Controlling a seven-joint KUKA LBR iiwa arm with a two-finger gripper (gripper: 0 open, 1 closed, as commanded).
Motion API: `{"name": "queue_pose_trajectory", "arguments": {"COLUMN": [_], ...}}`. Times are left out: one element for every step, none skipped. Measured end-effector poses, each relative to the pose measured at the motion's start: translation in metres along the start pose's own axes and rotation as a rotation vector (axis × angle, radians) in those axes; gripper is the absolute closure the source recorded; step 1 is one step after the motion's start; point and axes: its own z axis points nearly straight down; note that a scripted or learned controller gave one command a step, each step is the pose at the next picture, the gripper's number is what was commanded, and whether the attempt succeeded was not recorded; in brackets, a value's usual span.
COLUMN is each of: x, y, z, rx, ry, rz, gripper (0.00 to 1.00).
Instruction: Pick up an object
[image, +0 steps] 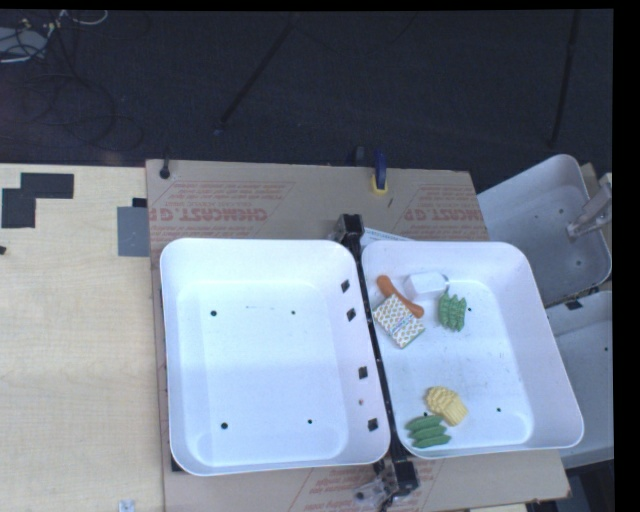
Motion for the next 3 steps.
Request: {"name": "queue_pose_trajectory", "arguments": {"x": [0.081,0.077,0.039], "y": [0.085,0.082,0.045], "z": [0.008,-0.003,-0.084], "rx": [0.017,0.020,0.011], "ry": [0.008,0.004,0.003], "rz": [-0.009,-0.005,0.004], "gripper": [0.00,1.00,1.00]}}
